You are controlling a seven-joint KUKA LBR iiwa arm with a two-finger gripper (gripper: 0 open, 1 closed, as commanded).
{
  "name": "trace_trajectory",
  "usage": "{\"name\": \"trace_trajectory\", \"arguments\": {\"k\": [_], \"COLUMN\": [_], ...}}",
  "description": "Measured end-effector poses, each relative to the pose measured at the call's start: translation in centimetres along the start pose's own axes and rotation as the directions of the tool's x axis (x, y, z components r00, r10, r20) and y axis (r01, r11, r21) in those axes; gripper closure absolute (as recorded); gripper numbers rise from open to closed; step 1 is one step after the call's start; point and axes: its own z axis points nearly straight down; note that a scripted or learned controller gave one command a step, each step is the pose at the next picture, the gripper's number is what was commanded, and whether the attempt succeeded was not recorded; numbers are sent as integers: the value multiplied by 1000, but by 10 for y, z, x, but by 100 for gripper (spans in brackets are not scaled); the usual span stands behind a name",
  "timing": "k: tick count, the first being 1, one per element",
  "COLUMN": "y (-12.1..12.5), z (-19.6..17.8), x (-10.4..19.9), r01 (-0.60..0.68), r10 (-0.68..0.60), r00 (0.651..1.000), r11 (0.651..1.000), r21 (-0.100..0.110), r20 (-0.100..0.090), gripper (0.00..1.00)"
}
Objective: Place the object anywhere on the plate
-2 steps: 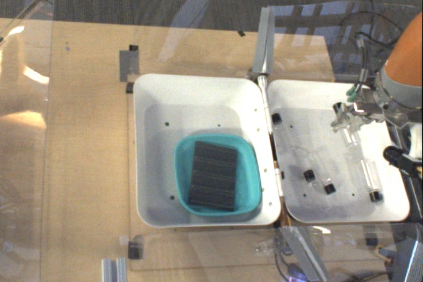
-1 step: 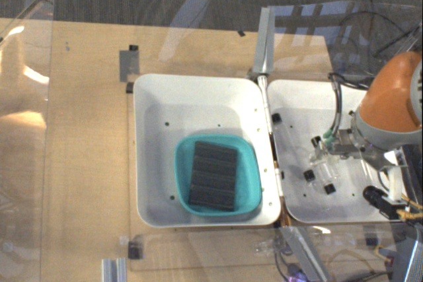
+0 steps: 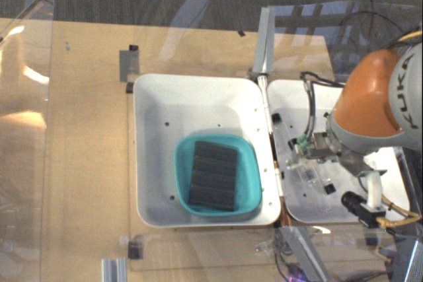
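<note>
A teal square plate [image 3: 250,172] lies in the front half of the left white bin [image 3: 158,135]. A dark grey ribbed block [image 3: 213,175] rests flat on the plate, roughly at its centre and slightly tilted. My gripper [image 3: 304,158] hangs over the left part of the right bin [image 3: 291,99], just right of the wall between the bins and apart from the block. The orange band and grey wrist [image 3: 370,105] cover much of the right bin. I see nothing held at the gripper.
A small black piece [image 3: 275,117] lies near the right bin's left wall and another [image 3: 328,188] near its front. A metal post [image 3: 263,43] stands behind the divider. Cables run along the arm at the right.
</note>
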Motion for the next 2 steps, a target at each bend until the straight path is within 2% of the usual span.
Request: {"name": "trace_trajectory", "arguments": {"k": [1, 2], "y": [37, 37], "z": [1, 0], "x": [69, 69], "r01": [145, 144], "r10": [-145, -144], "r00": [989, 990], "r11": [989, 990], "r21": [-1, -1], "r20": [0, 0], "gripper": [100, 0]}}
